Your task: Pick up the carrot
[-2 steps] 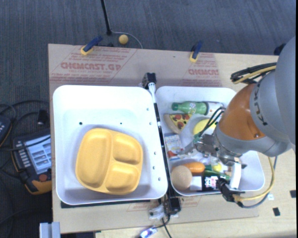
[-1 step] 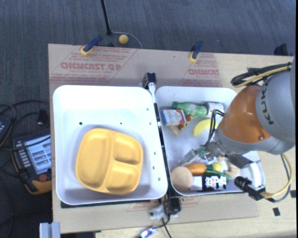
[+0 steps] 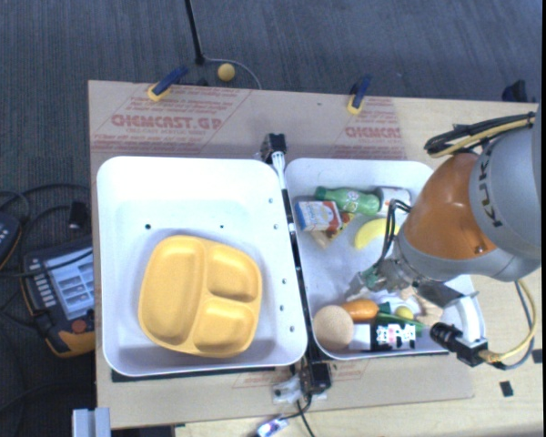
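Bins — two: a left bin (image 3: 118, 244) and a right bin (image 3: 409, 167), side by side on one counter (image 3: 164, 121).

Yellow compartment tray (image 3: 200, 294) — one, in the bin far from the fingers (image 3: 375, 280).

Carrot (image 3: 362, 310) — one, just below the fingers.

Round tan ball (image 3: 333, 328) — one, beside the carrot.

Yellow fruit (image 3: 370, 233) — one, above the fingers.

Green bottle (image 3: 350, 198) — one, further up.

Red-and-white packet (image 3: 317, 215) — one.

Black-and-white patterned box (image 3: 394, 335) — one.

Yellow-and-blue clamps — two: one (image 3: 168, 82), another (image 3: 358, 96), on the counter's far edge.
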You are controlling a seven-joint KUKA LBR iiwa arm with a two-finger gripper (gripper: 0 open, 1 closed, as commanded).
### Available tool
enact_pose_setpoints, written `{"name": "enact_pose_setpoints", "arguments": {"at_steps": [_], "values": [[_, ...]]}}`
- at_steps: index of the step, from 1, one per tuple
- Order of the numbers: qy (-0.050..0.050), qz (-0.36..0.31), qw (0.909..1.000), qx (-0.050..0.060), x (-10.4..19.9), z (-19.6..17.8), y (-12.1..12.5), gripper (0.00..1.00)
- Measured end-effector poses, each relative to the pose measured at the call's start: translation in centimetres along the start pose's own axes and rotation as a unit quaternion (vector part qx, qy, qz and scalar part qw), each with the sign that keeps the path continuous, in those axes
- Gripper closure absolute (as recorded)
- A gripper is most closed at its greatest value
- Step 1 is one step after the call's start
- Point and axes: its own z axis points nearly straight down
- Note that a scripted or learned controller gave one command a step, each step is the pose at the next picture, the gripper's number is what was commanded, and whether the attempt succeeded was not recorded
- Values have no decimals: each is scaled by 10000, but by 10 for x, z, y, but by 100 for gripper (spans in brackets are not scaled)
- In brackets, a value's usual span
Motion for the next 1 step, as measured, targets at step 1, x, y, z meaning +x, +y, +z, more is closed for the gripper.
{"name": "enact_pose_setpoints", "arguments": {"at_steps": [1], "values": [[26,-9,10000,48,1,-4,-1,100]]}}
